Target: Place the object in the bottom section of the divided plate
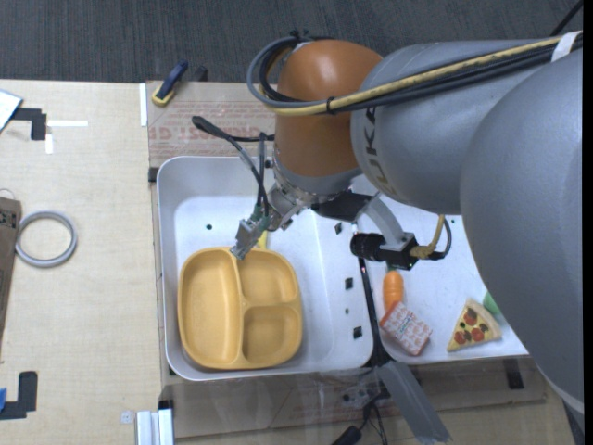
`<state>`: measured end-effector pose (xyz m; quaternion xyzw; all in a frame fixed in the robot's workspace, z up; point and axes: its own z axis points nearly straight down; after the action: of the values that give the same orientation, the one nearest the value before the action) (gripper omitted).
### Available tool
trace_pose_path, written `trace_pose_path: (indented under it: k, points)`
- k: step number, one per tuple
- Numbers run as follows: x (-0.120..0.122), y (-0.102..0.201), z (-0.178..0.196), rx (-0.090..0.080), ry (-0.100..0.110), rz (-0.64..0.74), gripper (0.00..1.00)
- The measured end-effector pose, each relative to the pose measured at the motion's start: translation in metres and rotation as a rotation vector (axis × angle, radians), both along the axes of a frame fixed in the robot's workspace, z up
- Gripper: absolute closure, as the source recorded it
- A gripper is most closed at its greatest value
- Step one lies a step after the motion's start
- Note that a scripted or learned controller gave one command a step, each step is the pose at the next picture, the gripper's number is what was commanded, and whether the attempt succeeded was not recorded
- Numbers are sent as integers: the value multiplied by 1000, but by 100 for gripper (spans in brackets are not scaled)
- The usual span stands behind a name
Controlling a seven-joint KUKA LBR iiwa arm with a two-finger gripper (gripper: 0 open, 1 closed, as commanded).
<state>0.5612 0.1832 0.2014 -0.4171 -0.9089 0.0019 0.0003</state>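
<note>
Arm: the grey robot arm with its orange band (320, 109) reaches in from the right and hangs over the left bin, covering much of the upper right of the view.
Claw: the claw (248, 239) sits low over the left white plastic bin (185, 202), its tip right at the upper rim of the plate, where the divider meets the edge.
Claw state: the tips look drawn close together around something small and yellowish, but it is too small and blurred to tell whether it is held.
Plate: the yellow-orange divided plastic plate (241, 309) lies in the lower part of the left bin, with one long section on its left and two smaller sections on its right.
Task thing: a small yellowish piece (262, 240) shows just beside the claw tip at the plate's upper rim, outside the bottom section.
Right bin: the right white bin (435, 276) holds an orange toy carrot (394, 287), a red-and-white patterned packet (407, 328) and a toy pizza slice (473, 325).
Surface: the pale wooden surface (83, 323) to the left carries a grey ring of tape (44, 238).
</note>
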Motion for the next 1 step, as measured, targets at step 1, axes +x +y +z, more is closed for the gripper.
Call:
trace_pose_path:
  k: [1]
  points:
    - [0,0,0,0,0,0,0]
